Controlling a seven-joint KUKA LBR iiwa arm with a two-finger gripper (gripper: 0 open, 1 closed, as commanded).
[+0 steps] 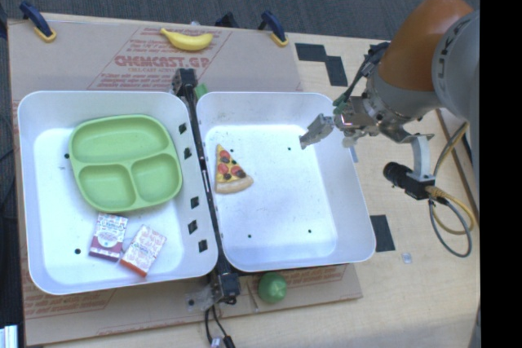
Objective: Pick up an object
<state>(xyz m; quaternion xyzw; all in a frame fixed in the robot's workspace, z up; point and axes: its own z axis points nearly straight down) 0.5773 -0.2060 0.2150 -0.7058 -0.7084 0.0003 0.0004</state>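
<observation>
From the right, the arm [424, 53] reaches over the right bin's [347, 200] upper right rim, its gripper [320, 129] hanging empty; whether its fingers are open cannot be told. A pizza slice [230, 169] lies flat by that bin's left wall, bare white floor between it and the gripper.

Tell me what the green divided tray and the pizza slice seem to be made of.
Green divided tray: likely moulded plastic, matte, one even colour with rounded compartment edges. Pizza slice: probably a plastic or rubber toy, with flat painted-looking toppings; the exact material is unclear.
</observation>
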